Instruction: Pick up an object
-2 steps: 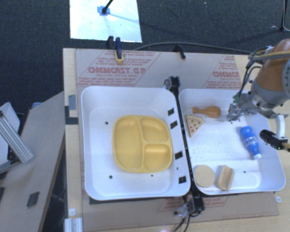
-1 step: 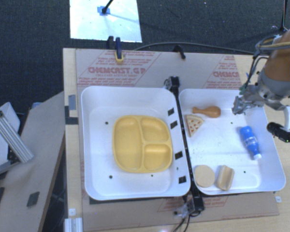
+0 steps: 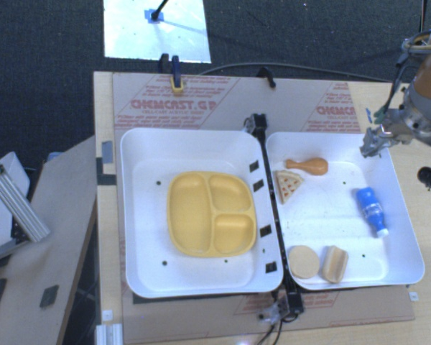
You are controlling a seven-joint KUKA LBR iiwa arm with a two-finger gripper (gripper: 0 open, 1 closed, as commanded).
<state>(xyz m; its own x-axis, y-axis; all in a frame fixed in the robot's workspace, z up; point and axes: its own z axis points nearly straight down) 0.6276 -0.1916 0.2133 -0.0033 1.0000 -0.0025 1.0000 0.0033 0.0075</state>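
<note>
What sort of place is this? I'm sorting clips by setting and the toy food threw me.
Most likely a robotics lab bench, not a kitchen. Two white bins sit on a board with clamps and cables, the food is toys such as a drumstick, and a gripper hangs over the right bin's corner.

Claw (image 3: 371, 144) above right bin's (image 3: 409, 254) far corner

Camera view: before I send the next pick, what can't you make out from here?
- End effector: small and blurred over the right bin's upper right corner; whether it is open or shut cannot be told.
- Arm: cut off by the picture's right edge.
- Blue bottle: label too small to read.
- Height of the end effector above the bin: one slanted view cannot settle it.
</note>
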